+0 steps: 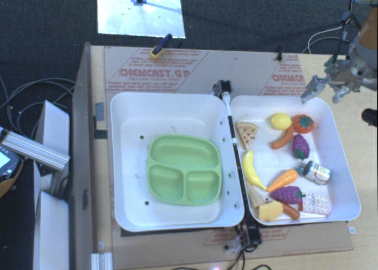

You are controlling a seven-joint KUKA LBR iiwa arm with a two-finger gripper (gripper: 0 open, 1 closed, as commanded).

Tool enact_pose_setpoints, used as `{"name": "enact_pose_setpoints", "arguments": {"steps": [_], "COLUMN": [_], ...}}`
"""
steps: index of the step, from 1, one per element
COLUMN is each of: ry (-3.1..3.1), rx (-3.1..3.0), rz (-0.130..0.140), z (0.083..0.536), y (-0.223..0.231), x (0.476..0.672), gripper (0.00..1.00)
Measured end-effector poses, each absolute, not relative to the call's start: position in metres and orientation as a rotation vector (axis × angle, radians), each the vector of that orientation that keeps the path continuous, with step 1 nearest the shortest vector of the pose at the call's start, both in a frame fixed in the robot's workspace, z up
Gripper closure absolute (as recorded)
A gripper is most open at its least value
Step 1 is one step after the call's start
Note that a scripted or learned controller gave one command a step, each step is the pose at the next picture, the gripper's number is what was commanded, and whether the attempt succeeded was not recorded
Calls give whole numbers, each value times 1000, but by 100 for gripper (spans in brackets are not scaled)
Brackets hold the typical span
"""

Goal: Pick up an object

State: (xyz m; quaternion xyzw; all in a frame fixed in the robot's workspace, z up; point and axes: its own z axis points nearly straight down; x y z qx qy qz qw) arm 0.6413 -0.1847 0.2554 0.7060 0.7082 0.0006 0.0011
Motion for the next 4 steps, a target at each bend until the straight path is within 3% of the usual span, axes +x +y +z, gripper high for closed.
{"name": "enact_pose_setpoints", "arguments": {"steps": [1,2,3,4], "ry": [2222,2221,2222,2225], "rx": [2218,2215,2214,2216], "rz": [2,4,4,4], "z": [85,95,208,236], "y": [-186,-186,-153,-59], "x": [611,612,570,573], "gripper": [0,100,100,100]}}
